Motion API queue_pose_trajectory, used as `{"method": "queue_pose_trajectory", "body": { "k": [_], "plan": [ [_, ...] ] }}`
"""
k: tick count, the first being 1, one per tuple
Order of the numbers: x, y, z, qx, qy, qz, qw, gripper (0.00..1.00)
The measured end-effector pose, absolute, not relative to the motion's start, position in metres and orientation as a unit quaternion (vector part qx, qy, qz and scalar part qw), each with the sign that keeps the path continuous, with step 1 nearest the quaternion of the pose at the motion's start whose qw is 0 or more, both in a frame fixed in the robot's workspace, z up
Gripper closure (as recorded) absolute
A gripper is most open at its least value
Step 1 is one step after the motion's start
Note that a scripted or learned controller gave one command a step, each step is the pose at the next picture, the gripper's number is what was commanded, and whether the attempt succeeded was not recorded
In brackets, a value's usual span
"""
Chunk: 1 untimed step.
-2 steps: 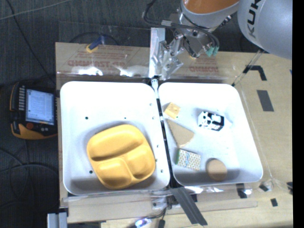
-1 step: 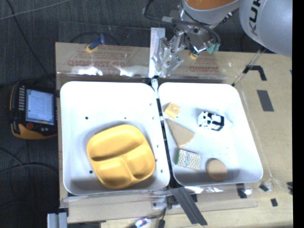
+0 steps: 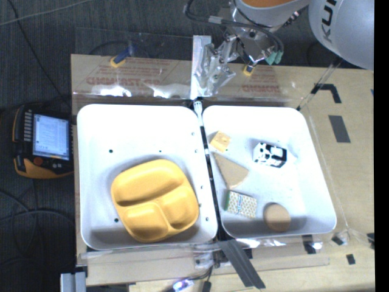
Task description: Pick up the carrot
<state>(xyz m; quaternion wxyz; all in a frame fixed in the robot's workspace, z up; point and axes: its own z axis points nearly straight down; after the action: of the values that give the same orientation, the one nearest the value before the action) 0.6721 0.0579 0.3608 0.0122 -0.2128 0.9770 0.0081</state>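
Hovering at twelve o'clock, the claw (image 3: 222,56) hangs over the clear sheet beyond the far rims of both bins, well apart from everything in them. From this angle I cannot tell whether it is wide or narrow, and I see nothing held in it.

I cannot pick out the carrot with any certainty. My best guess is the tan wedge (image 3: 233,172) in the right bin (image 3: 316,181), lying near the divider, at about nine o'clock from the bin's middle. At twelve o'clock from it sits a small yellow block (image 3: 220,141), and at six o'clock a green and white packet (image 3: 242,204), both just beside it. A black and white object (image 3: 269,154) lies at two o'clock and a brown round piece (image 3: 277,216) at five o'clock. The left bin (image 3: 97,163) holds a yellow divided plate (image 3: 155,198).

I see two main risks. The first is picking the wrong thing, since the target is so poorly marked. The second is crowding: a descent close to the divider could strike the bin wall, or close on the packet or block along with the wedge. The wedge also looks flat, so I judge a slip likely.
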Motion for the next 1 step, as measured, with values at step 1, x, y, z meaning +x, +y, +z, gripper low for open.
{"method": "queue_pose_trajectory", "body": {
  "k": [1],
  "plan": [
    [0.6693,0.0692,0.3136,-0.324,0.946,-0.0001,0.002,1.0]
  ]
}}
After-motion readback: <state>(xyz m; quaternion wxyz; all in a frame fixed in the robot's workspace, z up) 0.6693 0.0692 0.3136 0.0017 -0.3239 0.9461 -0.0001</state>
